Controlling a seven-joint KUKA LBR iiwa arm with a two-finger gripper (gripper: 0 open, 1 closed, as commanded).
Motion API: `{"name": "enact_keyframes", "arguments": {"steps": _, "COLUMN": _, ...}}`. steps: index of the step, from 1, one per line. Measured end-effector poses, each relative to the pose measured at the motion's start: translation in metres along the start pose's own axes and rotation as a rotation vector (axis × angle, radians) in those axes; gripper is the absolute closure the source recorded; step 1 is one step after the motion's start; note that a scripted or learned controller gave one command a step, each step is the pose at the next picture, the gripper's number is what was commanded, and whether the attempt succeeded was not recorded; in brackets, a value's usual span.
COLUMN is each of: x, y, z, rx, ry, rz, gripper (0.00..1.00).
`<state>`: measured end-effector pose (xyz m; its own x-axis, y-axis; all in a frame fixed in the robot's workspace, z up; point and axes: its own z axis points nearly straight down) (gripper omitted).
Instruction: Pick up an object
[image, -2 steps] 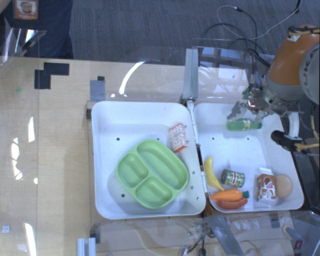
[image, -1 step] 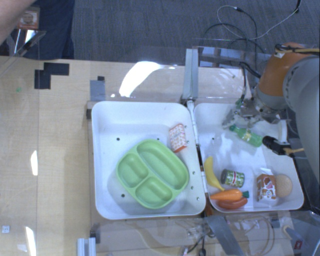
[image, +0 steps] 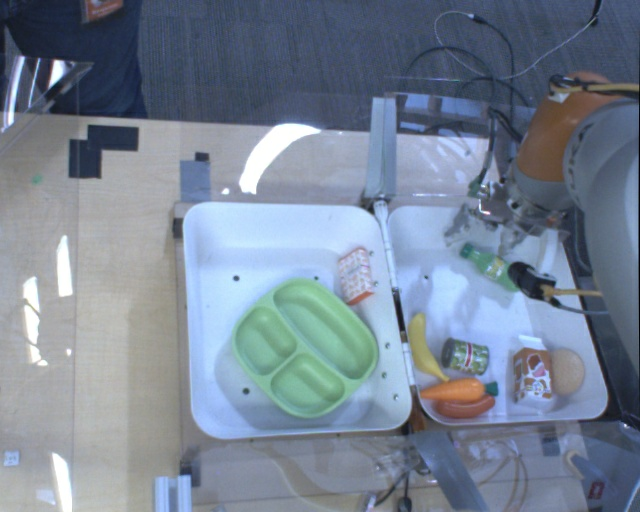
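Observation:
My gripper (image: 490, 232) hangs over the back of the right bin (image: 432, 228), fingers spread open with nothing between them. Just in front of it and below lies a small green bottle (image: 487, 264) on its side, apart from the fingers. Toward the front of that bin lie a yellow banana (image: 422, 347), a green can (image: 465, 356), an orange carrot (image: 455, 389) resting on a red sausage (image: 466, 408), a red-and-white carton (image: 533, 376) and a tan bun (image: 568, 371).
The left bin (image: 200, 300) holds a green divided plate (image: 305, 345) and a small orange-and-white packet (image: 355, 275) near the shared wall. A metal post (image: 382, 150) stands behind the bins. My grey arm covers the right bin's far right side.

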<state>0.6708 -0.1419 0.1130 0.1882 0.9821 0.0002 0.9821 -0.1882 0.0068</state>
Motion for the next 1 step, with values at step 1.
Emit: {"name": "enact_keyframes", "arguments": {"steps": 1, "x": -0.0245, "y": -0.0107, "z": 0.0258, "rx": 0.001, "ry": 0.000, "rz": -0.093, "gripper": 0.00}}
